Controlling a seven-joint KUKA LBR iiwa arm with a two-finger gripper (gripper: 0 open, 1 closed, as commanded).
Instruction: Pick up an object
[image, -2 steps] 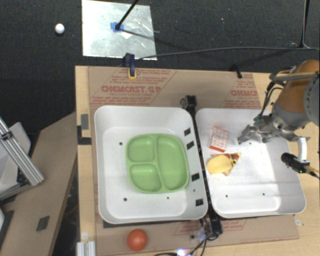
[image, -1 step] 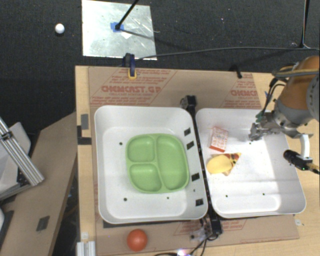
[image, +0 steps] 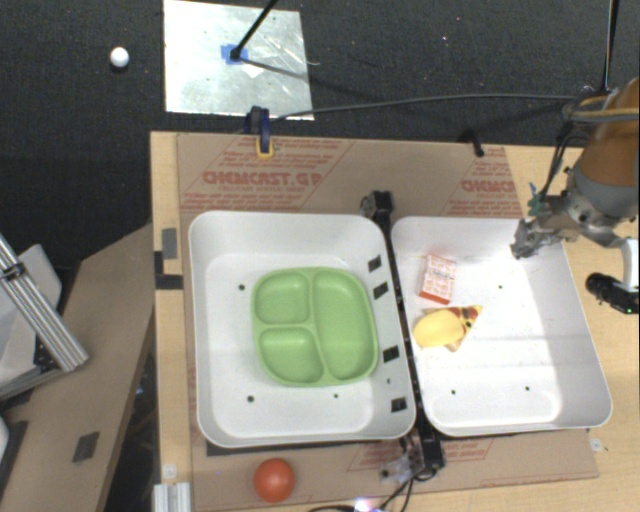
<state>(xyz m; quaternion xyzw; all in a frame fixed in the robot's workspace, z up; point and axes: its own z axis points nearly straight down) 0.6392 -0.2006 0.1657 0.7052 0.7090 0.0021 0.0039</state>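
I see the gripper (image: 524, 246) over the right bin (image: 560, 400), its grip unreadable, well apart from the yellow toy (image: 437, 328) touching the red-and-white packet (image: 438, 277), so I risk snagging both.

Inspector A: Both bins (image: 300, 235) white. Divided tray (image: 315, 325) in the left bin, pale green. Worktop (image: 330, 165) tan with red lettering.

Inspector B: Confirmed. Right bin: packet (image: 438, 278) white with red-orange print; toy (image: 438, 329) yellow with a red and orange end. Ball (image: 274, 479) at the front edge, orange-red. Arm (image: 605, 165) grey, orange band.
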